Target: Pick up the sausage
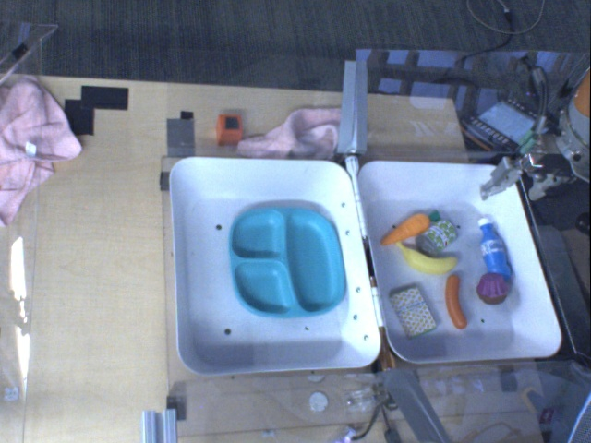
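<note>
Jaws (pixel 499 179) at bin's (pixel 545 335) upper right, state unclear; sausage (pixel 454 301) well apart

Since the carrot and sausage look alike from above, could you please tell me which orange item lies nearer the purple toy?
The sausage, plain reddish-orange and upright in the right bin, beside the purple toy. The carrot has a green top and lies higher, left.

A blue divided plate (pixel 286 260) lay in the left bin (pixel 199 340); the right bin (pixel 531 335) held a carrot (pixel 406 229) touching a banana (pixel 428 261), a blue bottle (pixel 493 248) just above a purple fruit (pixel 493 289), and a checkered sponge (pixel 413 309) near the front; a pink cloth (pixel 295 135) lay behind the bins beside an orange block (pixel 230 127); another pink cloth (pixel 32 137) sat far left.
</note>
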Robot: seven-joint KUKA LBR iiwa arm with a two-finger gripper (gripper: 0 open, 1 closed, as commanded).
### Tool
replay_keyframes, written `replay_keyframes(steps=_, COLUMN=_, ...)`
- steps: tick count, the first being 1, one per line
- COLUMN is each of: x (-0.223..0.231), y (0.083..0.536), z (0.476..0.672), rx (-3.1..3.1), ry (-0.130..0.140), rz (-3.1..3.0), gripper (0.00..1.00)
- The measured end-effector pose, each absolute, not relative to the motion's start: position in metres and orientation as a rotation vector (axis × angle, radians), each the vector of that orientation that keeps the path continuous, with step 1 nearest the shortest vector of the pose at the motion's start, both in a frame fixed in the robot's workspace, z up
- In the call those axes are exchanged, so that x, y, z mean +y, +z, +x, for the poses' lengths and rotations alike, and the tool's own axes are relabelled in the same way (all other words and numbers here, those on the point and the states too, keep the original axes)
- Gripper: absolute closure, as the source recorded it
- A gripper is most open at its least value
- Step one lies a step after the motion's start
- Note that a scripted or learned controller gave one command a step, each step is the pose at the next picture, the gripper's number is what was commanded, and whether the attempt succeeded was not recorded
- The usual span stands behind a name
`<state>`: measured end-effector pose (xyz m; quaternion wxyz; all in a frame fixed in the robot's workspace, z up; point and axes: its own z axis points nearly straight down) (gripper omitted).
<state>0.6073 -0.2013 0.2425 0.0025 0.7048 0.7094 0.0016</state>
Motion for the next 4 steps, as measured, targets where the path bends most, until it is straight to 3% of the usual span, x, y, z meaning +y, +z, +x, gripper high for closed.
replay_keyframes(steps=1, x=-0.205, y=0.105, z=0.523, rx=2.24, ry=0.003, rz=2.199, gripper=0.0)
replay_keyframes(steps=2, x=-0.168, y=0.174, z=0.49, rx=2.224, ry=0.008, rz=2.209, gripper=0.0)
replay_keyframes(steps=3, x=-0.117, y=0.094, z=0.493, rx=2.416, ry=0.017, rz=1.979, gripper=0.0)
replay_keyframes(steps=4, x=-0.124, y=0.094, z=0.494, rx=2.21, ry=0.025, rz=2.211, gripper=0.0)
